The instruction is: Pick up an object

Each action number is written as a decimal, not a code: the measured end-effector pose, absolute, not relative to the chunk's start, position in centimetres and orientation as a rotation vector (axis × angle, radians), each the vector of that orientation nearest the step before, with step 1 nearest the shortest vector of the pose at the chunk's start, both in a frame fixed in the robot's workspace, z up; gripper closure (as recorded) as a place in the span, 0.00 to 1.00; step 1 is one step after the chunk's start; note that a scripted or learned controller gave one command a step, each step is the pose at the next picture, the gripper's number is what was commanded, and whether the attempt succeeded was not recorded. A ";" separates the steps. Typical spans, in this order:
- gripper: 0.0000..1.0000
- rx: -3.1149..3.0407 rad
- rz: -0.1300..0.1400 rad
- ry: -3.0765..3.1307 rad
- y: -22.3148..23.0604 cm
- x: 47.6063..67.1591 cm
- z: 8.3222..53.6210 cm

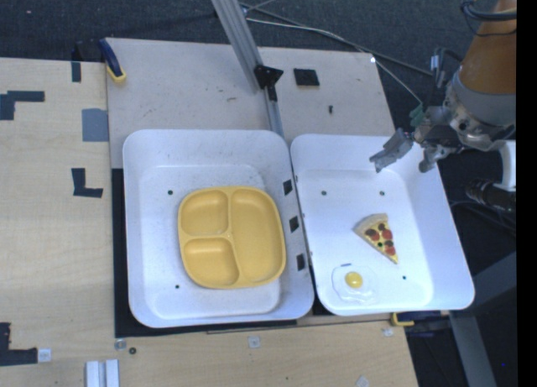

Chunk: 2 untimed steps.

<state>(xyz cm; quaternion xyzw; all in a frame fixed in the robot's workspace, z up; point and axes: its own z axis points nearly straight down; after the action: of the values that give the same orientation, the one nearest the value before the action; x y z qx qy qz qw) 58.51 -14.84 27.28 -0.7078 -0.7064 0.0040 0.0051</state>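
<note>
A toy pizza slice [377, 236] lay flat near the middle of the right bin [436, 209], its point aimed toward the bin's near-right corner. Just beside it, toward the near edge, sat a toy fried egg [352, 282], apart from the slice. Either could serve as the object to pick up; neither was touched.

The claw [411, 153] hung over the far edge of that same bin, well apart from both toys. Its two fingers stood spread, one reaching left over the bin floor and the other nearer the wrist, and nothing lay between them.

The left bin [143, 209] held a yellow divided plate [231, 237], its three compartments bare. Both bins rested on the tabletop [185, 91].

The step in hand looked to be the approach, before any descent. The next move would likely call for carrying the claw toward the near side until it stood above the slice or the egg, then lowering. Both toys are thin and flat, so the fingers would need to reach almost to the bin floor to get any purchase.
</note>
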 end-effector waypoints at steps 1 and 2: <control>0.00 -2.220 0.002 -2.222 -14.8 58.7 27.9; 0.00 -2.218 0.006 -2.220 -14.7 58.5 23.6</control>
<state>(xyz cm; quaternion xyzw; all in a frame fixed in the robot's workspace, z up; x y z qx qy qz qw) 58.48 -14.69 23.60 -0.7068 -0.7074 0.0018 0.0014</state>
